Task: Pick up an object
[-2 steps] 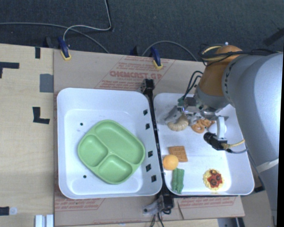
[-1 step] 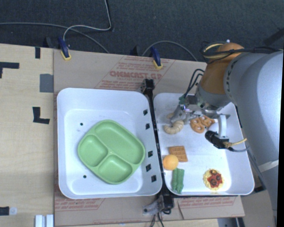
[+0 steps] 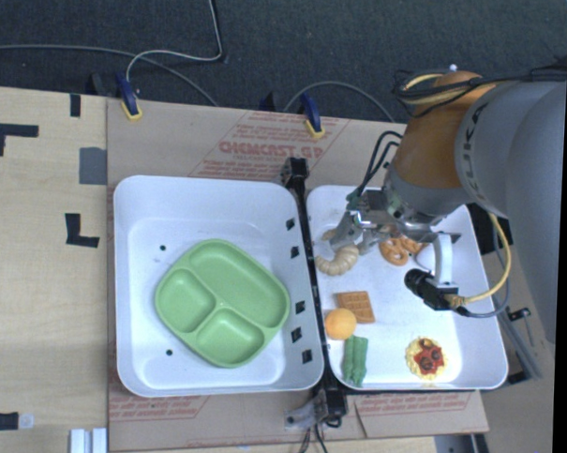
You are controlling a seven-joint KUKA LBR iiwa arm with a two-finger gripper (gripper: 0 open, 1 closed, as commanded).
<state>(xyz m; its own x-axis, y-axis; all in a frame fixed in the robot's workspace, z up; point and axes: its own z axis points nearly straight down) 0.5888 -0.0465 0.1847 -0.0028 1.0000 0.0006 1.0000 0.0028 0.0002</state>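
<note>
The claw (image 3: pixel 351 235) is down in the right bin (image 3: pixel 474 365), low over a pale croissant (image 3: pixel 339 261) near the bin's left wall, with a pretzel (image 3: pixel 398 248) just beside it. From here I cannot tell how the claw stands, or if it has hold of the croissant. Nothing looks lifted: the cracker (image 3: pixel 354 305), orange ball (image 3: pixel 340 324), green piece (image 3: pixel 356 358) and little pizza (image 3: pixel 426 358) all lie on the bin floor. The green plate (image 3: pixel 222 303) sits alone in the left bin (image 3: pixel 134 205). I'd judge the grasp and lift are yet to come.
</note>
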